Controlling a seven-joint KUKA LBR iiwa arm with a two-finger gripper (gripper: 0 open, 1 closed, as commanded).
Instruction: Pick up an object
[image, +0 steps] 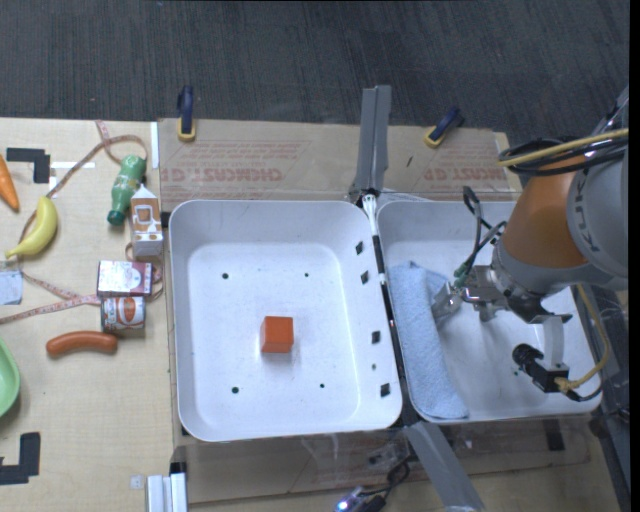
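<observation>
End effector (447, 300) low in right bin (480, 395), by the blue cloth (425, 345); finger state: cannot tell. Approach step, I judge. Next: close on cloth, lift.

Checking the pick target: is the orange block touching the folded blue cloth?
Apart. The camera view shows the orange block alone mid-left bin, the blue cloth in the right bin, walls between.

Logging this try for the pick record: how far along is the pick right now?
Done: nothing looks picked yet. The orange block sits alone on the left bin floor, and the blue cloth lies along the right bin's left side. In hand: the gripper is low in the right bin beside the cloth; I can't tell whether it grips anything. Left: closing on an object and lifting it.
</observation>
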